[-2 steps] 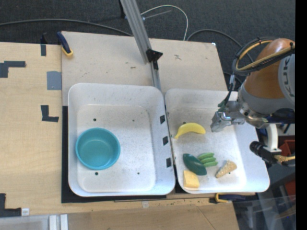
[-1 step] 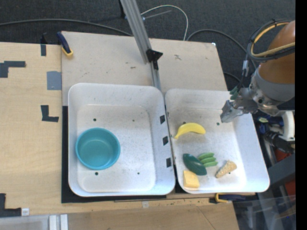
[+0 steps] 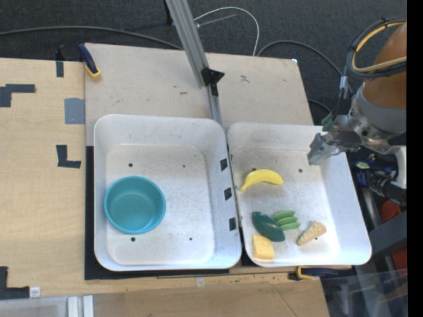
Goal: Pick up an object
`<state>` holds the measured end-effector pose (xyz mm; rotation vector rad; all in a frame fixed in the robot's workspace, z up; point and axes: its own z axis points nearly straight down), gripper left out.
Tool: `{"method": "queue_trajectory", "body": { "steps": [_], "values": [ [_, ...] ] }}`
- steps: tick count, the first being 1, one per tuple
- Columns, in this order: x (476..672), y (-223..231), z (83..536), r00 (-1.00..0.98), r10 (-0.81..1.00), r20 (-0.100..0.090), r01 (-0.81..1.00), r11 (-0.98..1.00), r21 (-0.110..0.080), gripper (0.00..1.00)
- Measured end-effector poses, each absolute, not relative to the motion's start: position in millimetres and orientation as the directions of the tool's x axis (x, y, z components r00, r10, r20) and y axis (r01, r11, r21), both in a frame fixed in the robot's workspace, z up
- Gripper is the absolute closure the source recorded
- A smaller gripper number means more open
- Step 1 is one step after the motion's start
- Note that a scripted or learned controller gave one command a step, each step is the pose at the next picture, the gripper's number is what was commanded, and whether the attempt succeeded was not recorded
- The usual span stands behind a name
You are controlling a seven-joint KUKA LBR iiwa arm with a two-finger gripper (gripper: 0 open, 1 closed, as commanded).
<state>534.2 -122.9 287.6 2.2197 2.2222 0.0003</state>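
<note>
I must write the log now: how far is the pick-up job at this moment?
Nothing looks done yet. The banana, green pea pod, dark green piece, yellow block and corn piece all lie in the right bin; the blue bowl sits in the left bin. In hand: the gripper is at the right bin's upper right edge, apart from every object. Left: reach, grasp and lift one.

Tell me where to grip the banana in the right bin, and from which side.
Grip the banana at its thick middle, coming straight down from above. It lies flat on the floor of the right bin, arched with its ends pointing down in the view, so fingers should probably close across the short width. It lies apart from the other items, and the gripper is near the bin's far right rim.
</note>
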Motion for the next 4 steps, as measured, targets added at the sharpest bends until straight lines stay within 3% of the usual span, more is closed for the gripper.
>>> {"method": "queue_trajectory", "body": {
  "steps": [2,4],
  "values": [
    [568.1,-25.6,245.7,-0.007,1.0,0.001,1.0,0.007,-0.003,1.0],
    [615.5,75.7,227.5,-0.006,1.0,0.0,1.0,0.006,-0.002,1.0]
  ]
}}
